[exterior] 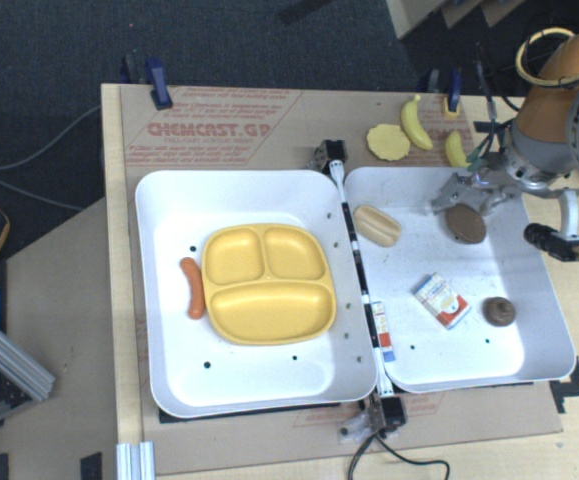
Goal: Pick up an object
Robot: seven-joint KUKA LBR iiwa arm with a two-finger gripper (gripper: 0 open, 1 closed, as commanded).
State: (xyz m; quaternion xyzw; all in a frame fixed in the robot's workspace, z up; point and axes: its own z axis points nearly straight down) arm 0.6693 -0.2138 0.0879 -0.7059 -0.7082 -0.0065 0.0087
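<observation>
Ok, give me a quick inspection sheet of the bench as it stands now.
Surface: brown board bearing left white bin and right white bin.
Job's things: right bin holds tan bread roll, brown round piece, small red-and-white carton, dark brown lump.
Left bin: yellow divided plate, orange sausage beside it.
Clutter: yellow bananas and yellow disc on the board behind the right bin.
Gripper: over the brown round piece; grasp unclear.
Cables: black cable at front edge.
Surroundings: dark carpet.
</observation>
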